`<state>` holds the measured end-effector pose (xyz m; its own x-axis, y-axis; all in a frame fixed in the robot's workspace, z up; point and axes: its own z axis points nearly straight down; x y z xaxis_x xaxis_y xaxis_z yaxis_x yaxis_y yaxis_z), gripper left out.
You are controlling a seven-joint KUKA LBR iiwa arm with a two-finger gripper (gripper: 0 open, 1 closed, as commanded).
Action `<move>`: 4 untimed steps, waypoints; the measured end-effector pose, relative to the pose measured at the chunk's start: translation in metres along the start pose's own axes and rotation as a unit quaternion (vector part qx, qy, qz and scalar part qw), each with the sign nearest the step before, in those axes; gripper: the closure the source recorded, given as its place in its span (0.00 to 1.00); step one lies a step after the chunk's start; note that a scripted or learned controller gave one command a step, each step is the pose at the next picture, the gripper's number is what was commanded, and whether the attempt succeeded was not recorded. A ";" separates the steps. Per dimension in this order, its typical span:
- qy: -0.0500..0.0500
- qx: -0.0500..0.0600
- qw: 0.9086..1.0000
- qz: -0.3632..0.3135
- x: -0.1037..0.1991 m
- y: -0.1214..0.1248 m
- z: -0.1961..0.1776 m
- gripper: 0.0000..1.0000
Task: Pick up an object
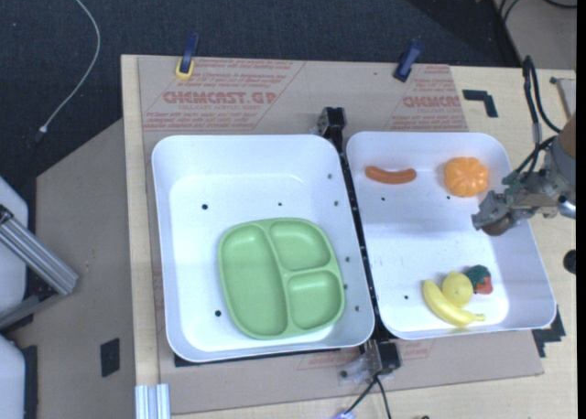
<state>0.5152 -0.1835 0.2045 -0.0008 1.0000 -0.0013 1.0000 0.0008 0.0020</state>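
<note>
Two white bins sit side by side. The left bin [174, 225] holds one green divided tray [279, 277]. The right bin [412, 252] holds one sausage [391, 174] at 11 o'clock, one orange pumpkin-like toy [466, 177] at 1 o'clock, and at 5 o'clock one banana [449, 306], one lemon [458, 287] and a small dark item [480, 279], hard to identify. The gripper [494, 215] hovers at 3 o'clock over the rim; whether it is wide or narrow cannot be told.
</note>
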 end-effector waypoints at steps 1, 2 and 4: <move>0.001 0.001 1.000 -0.002 0.056 0.019 0.006 1.00; 0.001 0.000 1.000 -0.003 0.106 0.024 -0.002 1.00; 0.001 0.000 1.000 -0.003 0.205 0.053 0.009 1.00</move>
<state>0.5681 0.0217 0.1953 -0.0059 1.0000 0.0011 1.0000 0.0059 0.0019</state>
